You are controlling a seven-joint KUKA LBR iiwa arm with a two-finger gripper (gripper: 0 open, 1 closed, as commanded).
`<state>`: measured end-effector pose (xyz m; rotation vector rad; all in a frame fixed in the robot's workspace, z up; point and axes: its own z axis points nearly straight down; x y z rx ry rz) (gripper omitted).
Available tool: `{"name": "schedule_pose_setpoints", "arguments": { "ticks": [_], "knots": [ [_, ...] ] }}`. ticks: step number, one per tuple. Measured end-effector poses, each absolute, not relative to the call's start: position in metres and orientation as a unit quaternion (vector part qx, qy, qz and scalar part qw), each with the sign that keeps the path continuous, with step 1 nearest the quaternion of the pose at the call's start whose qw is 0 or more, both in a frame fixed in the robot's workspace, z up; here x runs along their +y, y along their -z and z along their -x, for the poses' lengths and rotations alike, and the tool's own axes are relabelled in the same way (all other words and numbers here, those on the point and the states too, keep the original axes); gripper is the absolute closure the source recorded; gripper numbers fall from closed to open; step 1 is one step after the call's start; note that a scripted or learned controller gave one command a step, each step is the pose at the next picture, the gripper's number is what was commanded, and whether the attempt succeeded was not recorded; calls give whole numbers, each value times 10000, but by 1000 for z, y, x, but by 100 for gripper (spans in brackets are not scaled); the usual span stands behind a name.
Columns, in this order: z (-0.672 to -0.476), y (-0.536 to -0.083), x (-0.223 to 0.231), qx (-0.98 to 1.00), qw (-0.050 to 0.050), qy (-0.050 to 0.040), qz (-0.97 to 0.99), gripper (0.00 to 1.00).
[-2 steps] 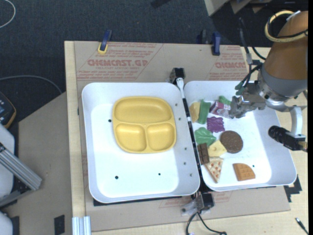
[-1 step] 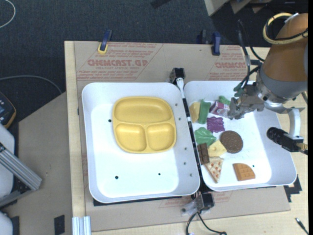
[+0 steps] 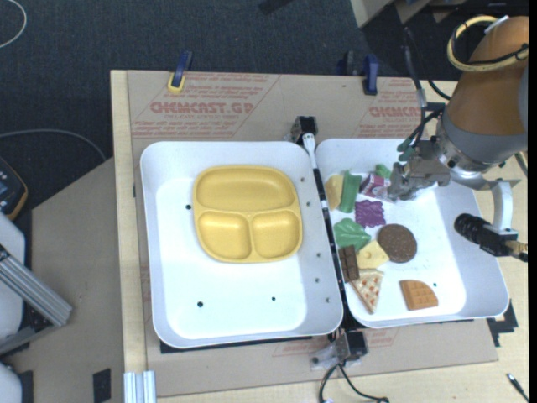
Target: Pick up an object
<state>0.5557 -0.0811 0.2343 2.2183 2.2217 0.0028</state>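
The right bin holds several toy foods: a purple grape bunch, a brown round cookie, a green leaf piece, a green strip, a pale yellow piece, a yellow cheese piece, a chocolate bar, a pizza slice and an orange bread piece. My gripper hangs low over the bin's upper middle, just right of and above the grapes, over a small pink and green item. I see nothing held.
The left bin carries a yellow three-compartment tray. A black clamp sits between the bins at the back. A black fitting on the arm overhangs the right bin's right side. Blue clamps sit at the board's far edge.
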Motion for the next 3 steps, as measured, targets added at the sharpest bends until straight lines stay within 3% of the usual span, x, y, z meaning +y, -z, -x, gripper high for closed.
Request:
{"name": "schedule_pose_setpoints", "arguments": {
  "ticks": [1,3],
  "knots": [
    [-553,-214,-77,7070,-17,10,-7072,100],
    [-546,-217,-77,7072,-11,2,-7070,100]
  ]
}}
